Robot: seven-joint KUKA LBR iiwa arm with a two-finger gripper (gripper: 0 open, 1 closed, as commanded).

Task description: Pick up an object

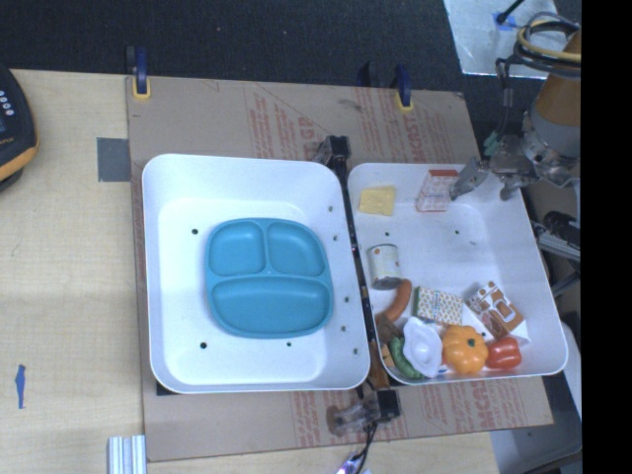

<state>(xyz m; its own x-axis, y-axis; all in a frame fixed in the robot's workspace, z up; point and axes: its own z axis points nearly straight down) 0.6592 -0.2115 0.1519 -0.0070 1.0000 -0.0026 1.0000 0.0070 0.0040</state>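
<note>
— Two white bins sit side by side on a cardboard sheet (296, 117) with faint red printing, too blurred to read, clamped to the pale wood bench (69, 294). Dark carpet lies beyond.

— What's in them?

— A blue divided plate (269, 276) lies in the left bin (173, 363). The right bin (538, 265) holds a yellow cheese slice (377, 200) and a small red-and-white packet (433, 191) near its far rim, a tin can (383, 262) by the left wall, and toy foods heaped at the near edge: a sausage (395, 301), an orange pepper (464, 349), a tomato (504, 355).

— And the arm?

— The gripper (486, 178) hovers above the right bin's far corner, just beside the packet, fingers spread and holding nothing.
</note>
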